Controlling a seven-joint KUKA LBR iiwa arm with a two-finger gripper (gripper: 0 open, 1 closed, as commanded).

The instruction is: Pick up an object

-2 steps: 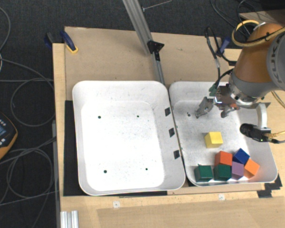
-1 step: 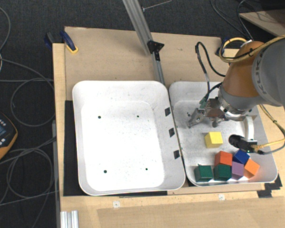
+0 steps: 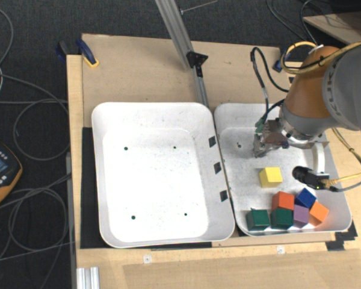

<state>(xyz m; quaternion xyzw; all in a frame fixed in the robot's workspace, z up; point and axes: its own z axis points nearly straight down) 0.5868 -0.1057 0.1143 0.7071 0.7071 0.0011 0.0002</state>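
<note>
Yellow block (image 3: 271,176) on the floor of the bin on the view's right (image 3: 237,125), roughly mid-bin, apart from the other blocks. Lying flat, nothing touching it.

Crowded into that bin's near corner: red-orange block (image 3: 283,200), blue block (image 3: 306,196), purple block (image 3: 301,214), orange block (image 3: 319,211), and two green blocks, one dark green (image 3: 259,219) at the view's left end of the cluster, the other (image 3: 281,219) just beside it. Packed tight, several touching; red-orange directly behind the second green one, purple between red-orange and orange, blue at the back of the group.

Gripper (image 3: 268,142) low over the same bin, beyond the yellow block and close to it, but apart from it. Nothing seen in its grasp. Open or closed: impossible to tell from this angle, with the tip dark and partly masked by the wrist. Behind it, orange band (image 3: 307,95) and grey arm body (image 3: 352,83) coming in from the view's right, with black cables looping around the wrist.

Second white bin (image 3: 102,125) immediately beside the first, on the view's left, rims touching. Both resting on a pale wooden bench (image 3: 138,65). Slanted metal pole (image 3: 171,23) rising from the far side of the bench between the bins. Blue-and-yellow clamp (image 3: 87,53) at the bench's far left corner. Loose cables (image 3: 24,119) on the dark floor beyond the bench.
</note>
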